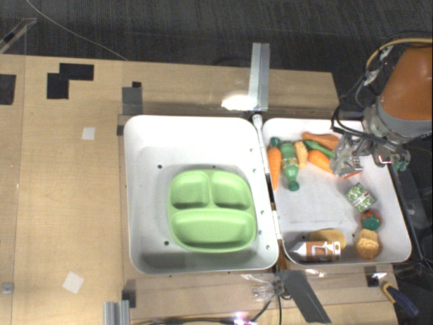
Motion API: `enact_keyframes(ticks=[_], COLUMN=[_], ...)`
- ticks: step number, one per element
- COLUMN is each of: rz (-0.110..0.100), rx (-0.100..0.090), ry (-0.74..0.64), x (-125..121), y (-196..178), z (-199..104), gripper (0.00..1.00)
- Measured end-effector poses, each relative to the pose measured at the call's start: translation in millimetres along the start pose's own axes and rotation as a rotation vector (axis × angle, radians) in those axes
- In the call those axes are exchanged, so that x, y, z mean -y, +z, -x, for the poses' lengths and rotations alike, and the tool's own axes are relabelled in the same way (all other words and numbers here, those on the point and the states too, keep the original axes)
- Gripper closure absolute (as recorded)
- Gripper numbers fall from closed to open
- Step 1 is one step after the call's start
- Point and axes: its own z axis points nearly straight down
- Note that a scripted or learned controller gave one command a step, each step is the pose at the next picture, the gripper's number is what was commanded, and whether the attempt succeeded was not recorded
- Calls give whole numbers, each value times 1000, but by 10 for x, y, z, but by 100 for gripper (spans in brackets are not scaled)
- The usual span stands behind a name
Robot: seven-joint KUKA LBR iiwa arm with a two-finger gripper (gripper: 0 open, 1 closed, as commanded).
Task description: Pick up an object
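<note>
Here, claw [347, 162] over right bin [318, 212] (by carrots [318, 160]); green tray [212, 210] left

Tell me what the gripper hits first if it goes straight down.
Likely the bare white floor of the right bin, beside the orange carrot; the gripper hangs there, though its height is unclear.

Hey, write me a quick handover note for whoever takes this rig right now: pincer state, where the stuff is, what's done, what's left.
Pincer: over the upper right of the right bin, beside the orange carrot pieces. Nothing is visibly held.
Left bin: a green divided plate.
Right bin: a carrot and a green bottle near the divider, a small green packet on the right, a brown bottle and a yellow toy along the near wall.
Done: the arm is positioned above the pile.
Left: grasp an object and lift it.
</note>
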Motion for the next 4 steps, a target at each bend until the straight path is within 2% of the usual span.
enact_keyframes(ticks=[1,2,3,4], rz=[-1,0,1,-1], rx=[-2,-1,-1,0], ry=[-37,-120,-233,-353], x=[98,55,-207,-171], y=[-30,-62,-90,-21], z=[-613,-680,-695,-730], gripper=[100,100,100,100])
